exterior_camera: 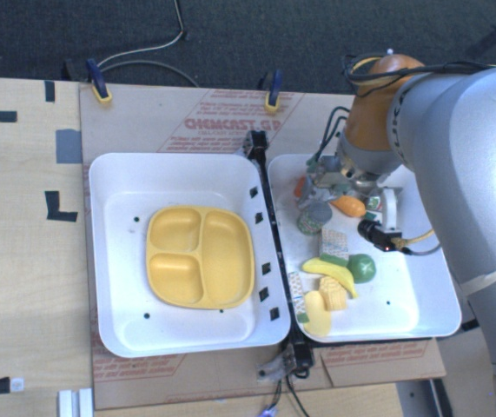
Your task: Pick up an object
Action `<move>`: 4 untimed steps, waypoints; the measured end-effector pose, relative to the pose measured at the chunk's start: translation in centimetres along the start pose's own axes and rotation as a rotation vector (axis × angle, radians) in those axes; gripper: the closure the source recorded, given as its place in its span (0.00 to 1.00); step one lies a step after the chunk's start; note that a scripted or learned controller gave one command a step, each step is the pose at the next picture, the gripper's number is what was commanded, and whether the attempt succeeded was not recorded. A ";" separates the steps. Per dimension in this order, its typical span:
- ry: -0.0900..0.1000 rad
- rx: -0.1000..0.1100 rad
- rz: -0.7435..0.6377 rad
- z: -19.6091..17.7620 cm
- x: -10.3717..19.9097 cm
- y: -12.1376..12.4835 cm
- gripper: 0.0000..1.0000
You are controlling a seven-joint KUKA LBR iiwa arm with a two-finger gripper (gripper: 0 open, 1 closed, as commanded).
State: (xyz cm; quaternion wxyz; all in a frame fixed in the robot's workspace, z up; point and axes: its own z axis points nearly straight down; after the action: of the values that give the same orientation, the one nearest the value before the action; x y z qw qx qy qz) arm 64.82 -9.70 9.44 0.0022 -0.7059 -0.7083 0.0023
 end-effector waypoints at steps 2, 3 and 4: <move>0.001 0.007 -0.001 -0.8 0.1 -0.2 1.00; -0.001 -0.002 -0.001 -1.0 0.0 0.0 0.00; 0.001 0.007 -0.002 -1.8 0.1 -0.1 1.00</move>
State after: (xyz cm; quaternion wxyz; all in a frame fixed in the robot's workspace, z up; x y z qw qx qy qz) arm 64.70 -9.58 11.22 0.0052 -0.7052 -0.7090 0.0043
